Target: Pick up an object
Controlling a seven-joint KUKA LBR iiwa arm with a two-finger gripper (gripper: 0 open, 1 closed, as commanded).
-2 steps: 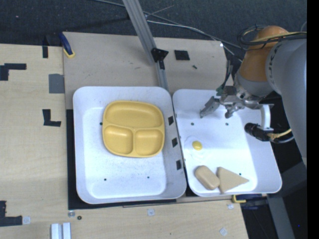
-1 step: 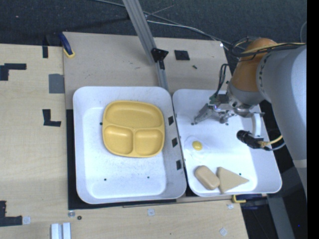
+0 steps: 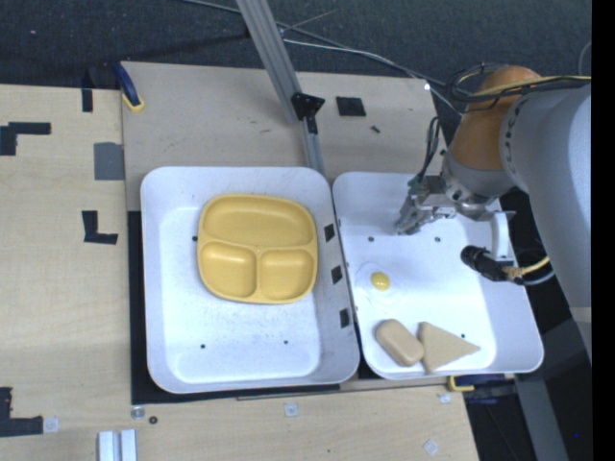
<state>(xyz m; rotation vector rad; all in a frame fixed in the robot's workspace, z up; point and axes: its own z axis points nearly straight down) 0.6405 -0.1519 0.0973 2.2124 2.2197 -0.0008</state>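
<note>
The gripper (image 3: pixel 415 217) hangs over the right bin (image 3: pixel 500 301) near its far edge; whether its jaws are apart cannot be told. Nearer the camera lie a small yellow ball (image 3: pixel 380 280), a tan roll (image 3: pixel 398 342) and a tan wedge (image 3: pixel 445 345), touching each other. The left bin (image 3: pixel 168 257) holds a yellow divided tray (image 3: pixel 258 248).

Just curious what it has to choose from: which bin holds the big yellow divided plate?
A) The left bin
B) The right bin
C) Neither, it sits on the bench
A: the yellow divided plate lies inside the left bin, while the right bin holds smaller pieces.
</note>
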